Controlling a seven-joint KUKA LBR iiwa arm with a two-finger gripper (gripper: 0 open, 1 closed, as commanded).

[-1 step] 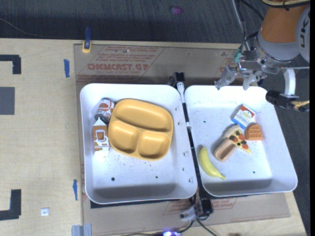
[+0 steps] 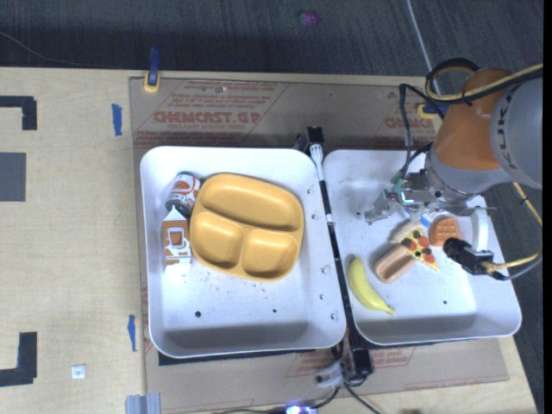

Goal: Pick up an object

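The right bin point(image 2: 483, 313) holds a yellow banana point(image 2: 369, 285) near its left wall, a toy hot dog point(image 2: 393, 262), a pizza slice point(image 2: 422, 247) and an orange round piece point(image 2: 444, 229). My gripper point(image 2: 385, 207) hangs low over the upper middle of this bin, up and left of the hot dog, with bare bin floor beneath it. Nothing shows in its grasp. The grey arm with its orange band point(image 2: 470, 136) comes in from the upper right.
The left bin point(image 2: 250, 326) carries a large yellow divided tray point(image 2: 246, 225), with a small can point(image 2: 181, 195) and an orange-and-white carton point(image 2: 175, 240) along its left side. A black ridge point(image 2: 326, 222) separates the bins. Cables point(image 2: 492, 267) trail on the right bin's right side.
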